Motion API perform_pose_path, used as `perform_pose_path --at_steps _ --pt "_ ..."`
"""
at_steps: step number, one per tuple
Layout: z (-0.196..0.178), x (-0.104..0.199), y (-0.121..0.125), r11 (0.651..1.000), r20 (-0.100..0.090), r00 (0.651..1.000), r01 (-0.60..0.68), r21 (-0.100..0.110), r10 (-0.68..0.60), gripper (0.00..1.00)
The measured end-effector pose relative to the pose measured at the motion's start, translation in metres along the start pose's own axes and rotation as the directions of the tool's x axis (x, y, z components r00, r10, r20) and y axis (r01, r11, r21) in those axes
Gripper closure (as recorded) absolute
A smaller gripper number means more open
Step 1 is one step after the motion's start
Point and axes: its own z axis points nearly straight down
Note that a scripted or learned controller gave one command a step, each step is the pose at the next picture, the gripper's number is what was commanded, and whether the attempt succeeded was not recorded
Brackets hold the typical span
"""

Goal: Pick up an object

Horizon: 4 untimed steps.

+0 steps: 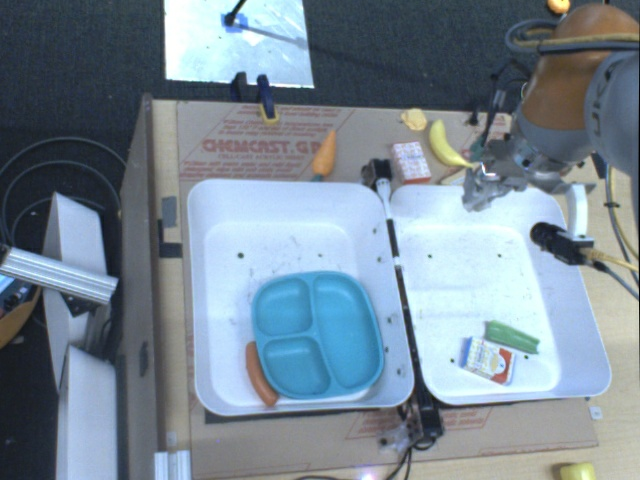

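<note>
I see the counter (240, 133) carrying two white bins across the middle of the frame. The left bin (225, 223) holds a blue divided plate (317, 333) with an orange sausage-like toy (259, 373) touching its lower-left edge. The right bin (480, 268) has a green pod-shaped piece (512, 335) and a small printed carton (488, 359) just beside each other in its lower right. The arm (575, 78) sits at upper right, its end effector (482, 190) over the right bin's upper rim; I cannot tell whether it is apart or together. My pick would be the carton: light, stiff-sided, probably crushable, best pinched across its narrow sides. The pod looks light and slick, so I'd take it mid-length.
</note>
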Motion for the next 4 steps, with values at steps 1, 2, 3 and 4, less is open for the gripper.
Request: perform_pose_path --at_steps 1,2,3,4 --pt "0.035 0.075 0.006 1.000 -0.002 1.000 0.004 0.004 -0.004 1.00" --pt "-0.032 0.045 0.032 1.000 0.001 1.000 -0.005 -0.007 0.005 1.00" --pt "0.004 0.035 0.023 1.000 0.000 1.000 -0.005 0.004 0.005 1.00" --pt "0.003 -0.021 0.010 1.000 0.002 1.000 -0.008 0.003 0.008 1.00"
